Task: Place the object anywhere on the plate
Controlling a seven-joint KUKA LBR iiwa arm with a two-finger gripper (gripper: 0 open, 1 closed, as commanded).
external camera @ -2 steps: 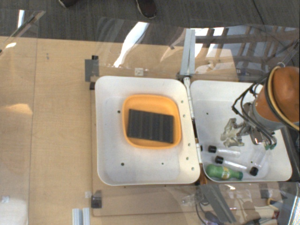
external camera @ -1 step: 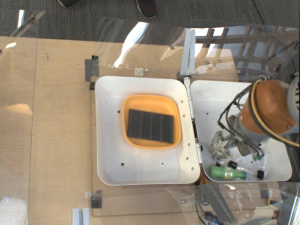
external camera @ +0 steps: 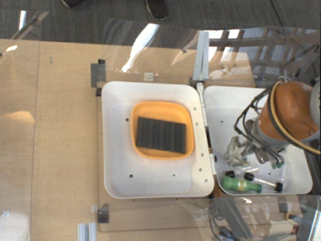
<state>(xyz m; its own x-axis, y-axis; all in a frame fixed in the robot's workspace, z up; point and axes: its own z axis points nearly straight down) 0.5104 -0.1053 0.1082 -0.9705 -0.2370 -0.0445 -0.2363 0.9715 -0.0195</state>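
Pickup looks to be the step in hand, judged from how things lie: the orange plate [external camera: 162,115] sits in the left bin [external camera: 115,134] toward its far edge, carrying only a dark ribbed rectangle [external camera: 161,135] that may be its own inlay or a separate mat, while the likely objects lie in the right bin [external camera: 223,104]. There, along the near edge, rests a green bottle-shaped item [external camera: 242,186] on its side, with a few small dark and white pieces [external camera: 249,175] just beside it, too small to name. The gripper [external camera: 239,152] is low inside the right bin, near its near-left corner, just above that clutter; the metal parts at its tip blur together, so whether it is spread or closed, or has anything in its grasp, cannot be told from this slant. The grey arm with its orange band [external camera: 291,109] hangs over the bin's right half. The next move calls for a secure hold on one item, a lift clear of the divider between the bins, a carry leftward, and a release over the plate.
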